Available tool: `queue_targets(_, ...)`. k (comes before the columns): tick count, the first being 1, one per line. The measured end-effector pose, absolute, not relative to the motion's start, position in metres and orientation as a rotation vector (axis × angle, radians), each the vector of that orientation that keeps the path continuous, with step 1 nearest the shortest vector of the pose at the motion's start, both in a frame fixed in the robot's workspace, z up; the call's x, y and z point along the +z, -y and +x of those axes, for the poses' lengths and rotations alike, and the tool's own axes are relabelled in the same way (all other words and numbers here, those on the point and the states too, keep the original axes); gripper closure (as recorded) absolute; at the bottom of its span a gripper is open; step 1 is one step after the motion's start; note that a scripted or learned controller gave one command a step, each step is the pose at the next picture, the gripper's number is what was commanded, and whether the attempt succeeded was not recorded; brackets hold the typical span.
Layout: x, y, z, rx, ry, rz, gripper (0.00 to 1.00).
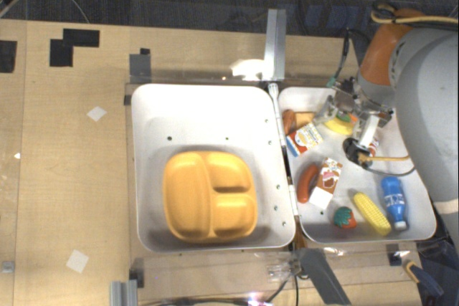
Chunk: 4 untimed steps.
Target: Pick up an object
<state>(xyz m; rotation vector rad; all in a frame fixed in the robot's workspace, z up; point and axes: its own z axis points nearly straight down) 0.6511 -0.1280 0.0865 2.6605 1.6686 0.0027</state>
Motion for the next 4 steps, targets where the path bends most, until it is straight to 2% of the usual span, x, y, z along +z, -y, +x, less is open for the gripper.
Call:
queue_targets(1,0.088,0.094,0.62,0.012,-1.309,2.852,0.0)
queue_targets(2,0.088,0.09,0.637,0.01,-0.786,3.039,0.0)
queue_targets(3,0.088,0.103,0.641,0.01,-0.398,3.116,0.0)
queue_targets(4,0.111,0.206,0.649,0.01,-0.41,3.112,0.0)
